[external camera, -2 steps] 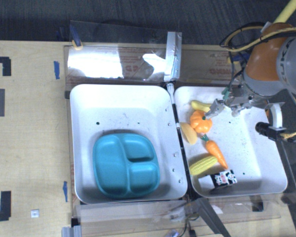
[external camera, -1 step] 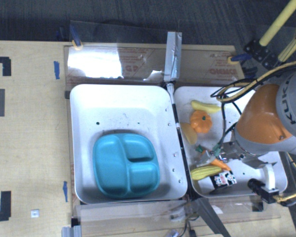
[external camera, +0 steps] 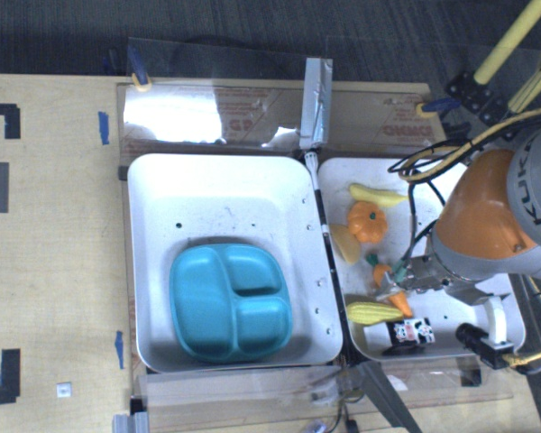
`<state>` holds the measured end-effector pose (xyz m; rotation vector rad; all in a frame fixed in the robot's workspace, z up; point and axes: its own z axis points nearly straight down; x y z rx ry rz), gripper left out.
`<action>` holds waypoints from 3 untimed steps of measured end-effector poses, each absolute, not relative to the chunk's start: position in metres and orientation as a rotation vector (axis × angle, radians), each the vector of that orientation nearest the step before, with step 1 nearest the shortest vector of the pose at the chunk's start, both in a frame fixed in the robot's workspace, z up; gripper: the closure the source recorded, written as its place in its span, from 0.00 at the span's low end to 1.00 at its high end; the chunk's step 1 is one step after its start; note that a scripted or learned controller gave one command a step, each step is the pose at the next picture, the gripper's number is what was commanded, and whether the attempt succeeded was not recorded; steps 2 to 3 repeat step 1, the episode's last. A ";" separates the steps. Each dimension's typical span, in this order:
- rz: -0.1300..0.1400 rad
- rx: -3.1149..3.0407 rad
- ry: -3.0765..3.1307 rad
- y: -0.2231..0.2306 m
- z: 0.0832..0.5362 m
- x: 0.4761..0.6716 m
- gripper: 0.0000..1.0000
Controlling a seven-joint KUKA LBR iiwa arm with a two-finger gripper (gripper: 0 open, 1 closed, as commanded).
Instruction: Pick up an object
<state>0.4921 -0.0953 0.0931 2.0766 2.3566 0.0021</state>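
Arm [external camera: 487, 215] enters from 3 o'clock over the right bin [external camera: 451, 345]; gripper [external camera: 404, 276] is low among the toys, and whether it grasps anything cannot be told. Orange pumpkin [external camera: 367, 223] at the gripper's 11 o'clock, yellow banana [external camera: 376, 194] above it, yellow corn [external camera: 371, 312] at 7 o'clock, small carrot [external camera: 398, 303] just below. Left bin [external camera: 153, 188] carries a blue divided plate [external camera: 230, 300].

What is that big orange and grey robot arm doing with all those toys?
The robot arm is reaching into the right bin, trying to pick up a toy. Its gripper is low among a little pumpkin, a yellow corn cob and a carrot. The left bin holds a blue divided plate.
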 end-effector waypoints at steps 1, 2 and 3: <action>0.012 2.156 2.276 -0.048 0.220 0.566 1.00; 0.012 2.156 2.276 -0.048 0.220 0.566 1.00; 0.012 2.156 2.276 -0.048 0.220 0.566 1.00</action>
